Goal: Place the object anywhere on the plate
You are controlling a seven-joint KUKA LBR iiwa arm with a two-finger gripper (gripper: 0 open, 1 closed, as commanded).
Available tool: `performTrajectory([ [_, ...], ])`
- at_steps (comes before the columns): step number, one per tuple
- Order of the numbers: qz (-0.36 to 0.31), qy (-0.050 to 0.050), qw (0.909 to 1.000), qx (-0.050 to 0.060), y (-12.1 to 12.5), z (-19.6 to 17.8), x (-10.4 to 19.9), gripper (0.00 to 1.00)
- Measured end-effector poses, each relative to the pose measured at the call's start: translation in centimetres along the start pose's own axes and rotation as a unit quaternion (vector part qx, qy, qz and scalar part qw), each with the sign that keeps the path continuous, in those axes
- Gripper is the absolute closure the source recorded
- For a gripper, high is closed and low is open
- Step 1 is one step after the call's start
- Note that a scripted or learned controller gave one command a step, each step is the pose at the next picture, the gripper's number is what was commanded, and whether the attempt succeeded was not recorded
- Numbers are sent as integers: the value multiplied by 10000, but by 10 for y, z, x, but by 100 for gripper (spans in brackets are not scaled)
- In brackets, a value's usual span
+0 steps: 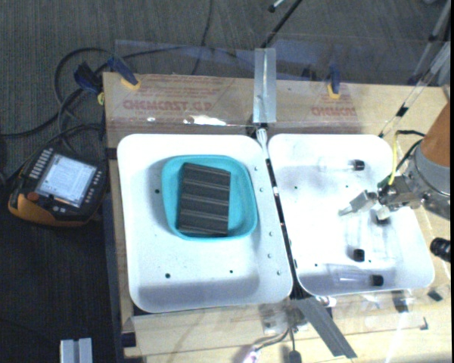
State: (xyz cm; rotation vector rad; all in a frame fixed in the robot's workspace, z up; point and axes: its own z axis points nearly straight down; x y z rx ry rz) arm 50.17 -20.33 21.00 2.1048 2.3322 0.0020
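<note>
Lying on the plate (246, 195), dark block (204, 199) well apart from gripper (368, 204)

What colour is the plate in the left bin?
Teal-blue; the plate shows best in the camera view, with a dark grey ribbed block lying on it.
</note>
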Motion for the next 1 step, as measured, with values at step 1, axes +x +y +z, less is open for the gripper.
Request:
performTrajectory([
  [1, -752, -19, 9972, -2, 60, -112, -26, 0],
])
